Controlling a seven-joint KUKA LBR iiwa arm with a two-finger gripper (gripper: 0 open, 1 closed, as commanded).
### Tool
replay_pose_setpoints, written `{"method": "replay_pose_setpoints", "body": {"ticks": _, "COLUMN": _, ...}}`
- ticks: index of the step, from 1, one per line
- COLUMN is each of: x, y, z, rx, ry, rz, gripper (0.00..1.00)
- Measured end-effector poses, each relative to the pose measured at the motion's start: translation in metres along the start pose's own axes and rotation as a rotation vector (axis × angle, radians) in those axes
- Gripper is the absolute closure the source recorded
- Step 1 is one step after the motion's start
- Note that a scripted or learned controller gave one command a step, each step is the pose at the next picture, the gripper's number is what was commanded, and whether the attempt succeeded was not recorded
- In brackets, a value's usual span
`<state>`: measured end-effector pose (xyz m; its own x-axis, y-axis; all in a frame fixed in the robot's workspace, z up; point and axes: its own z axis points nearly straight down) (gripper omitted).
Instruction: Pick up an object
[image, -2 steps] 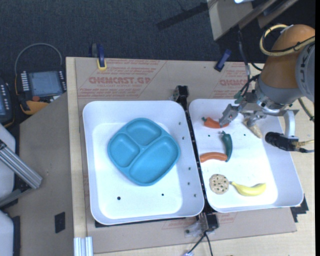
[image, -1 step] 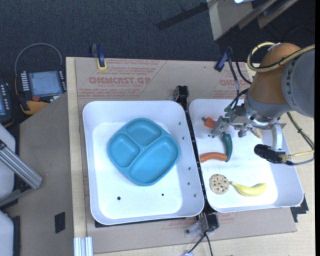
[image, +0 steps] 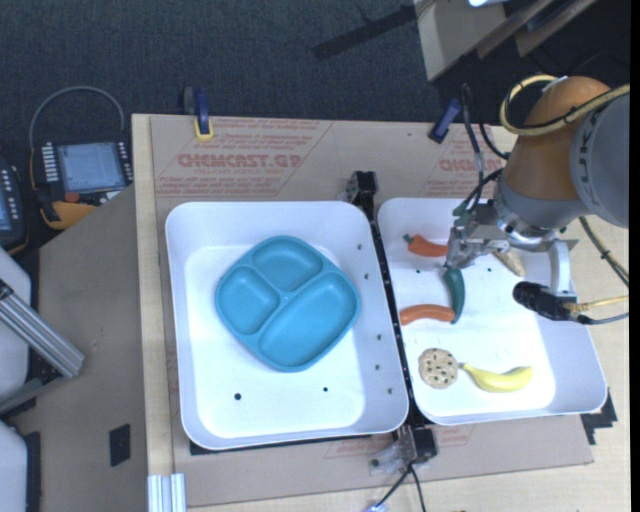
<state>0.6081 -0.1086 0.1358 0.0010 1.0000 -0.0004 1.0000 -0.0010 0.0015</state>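
Left of the right bin (image: 575, 385) — blue plate (image: 288, 315); inside — banana (image: 498, 377), cookie (image: 437, 367), sausage (image: 427, 314); gripper (image: 462, 252) pinching a green pepper (image: 455, 290).

From my feed I see dark blue-grey carpet (image: 300, 60) around the worktop (image: 300, 160), which is covered in brown printed board. A handheld control pendant (image: 88, 168) with a looped cable lies at the left, above an aluminium rail (image: 40, 330).
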Motion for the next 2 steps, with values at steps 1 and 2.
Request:
{"method": "replay_pose_setpoints", "body": {"ticks": 1, "x": -0.002, "y": 0.001, "z": -0.043, "rx": -0.005, "ry": -0.001, "rz": -0.002, "gripper": 1.00}}
{"method": "replay_pose_setpoints", "body": {"ticks": 2, "x": -0.002, "y": 0.002, "z": -0.097, "rx": -0.005, "ry": -0.001, "rz": -0.002, "gripper": 1.00}}
